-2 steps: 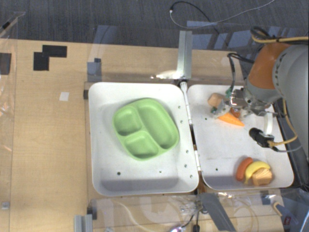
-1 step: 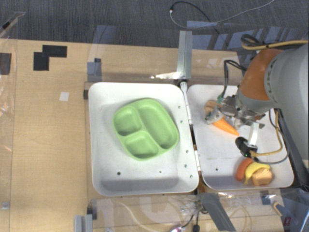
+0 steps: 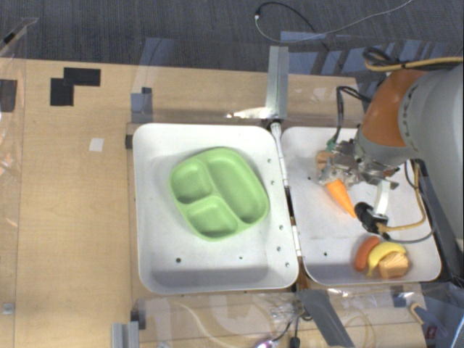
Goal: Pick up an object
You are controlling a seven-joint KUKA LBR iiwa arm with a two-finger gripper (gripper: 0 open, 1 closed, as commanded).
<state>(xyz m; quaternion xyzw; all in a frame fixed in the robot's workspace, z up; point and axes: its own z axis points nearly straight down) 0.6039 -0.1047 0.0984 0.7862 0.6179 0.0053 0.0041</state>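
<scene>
Wooden bench seen from above at a slant, with grey carpet beyond its far edge and a black cable trailing across that carpet. Two shallow white bins sit side by side on the bench, their inner walls touching.

Left bin: holds a green plate with three compartments, lying flat near the middle and turned slightly askew to the bin walls.

Right bin: holds a carrot lying flat in the middle, its thick end toward the far left and its tip toward the near right. A cluster of toy fruit in orange, yellow and tan lies in the near right corner, well apart from the carrot.

Arm: grey, with an orange band, reaching in from the right over the far half of the right bin. Gripper: low over the bin floor, just beside the thick end of the carrot on its far side. Whether the jaws are spread or pressed together cannot be told, nor whether they touch the carrot.

Black L-shaped marks lie on the bench at far left, clear of both bins.
</scene>
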